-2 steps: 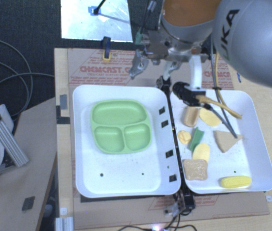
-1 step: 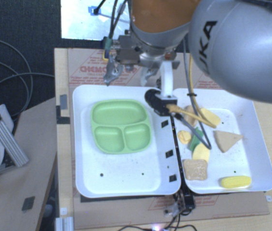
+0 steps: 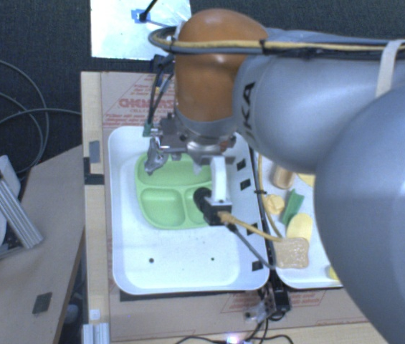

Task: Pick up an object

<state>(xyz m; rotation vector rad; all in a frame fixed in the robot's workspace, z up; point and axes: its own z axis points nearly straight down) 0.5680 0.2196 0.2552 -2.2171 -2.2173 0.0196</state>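
Gripper low over green divided tray in left bin; finger spread hidden under wrist, cannot tell, nothing seen held. Arm reaches from right, orange band above tray (wrist pointing down). Yellow and green pieces in bin right of tray.

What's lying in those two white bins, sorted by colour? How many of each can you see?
Green: 2, a sectioned tray in the left bin, a small piece in the right.
Yellow: 2, pieces and.
Tan: 2, a speckled block and a rounded piece.
Total: 6 visible; the arm hides part of the right bin.
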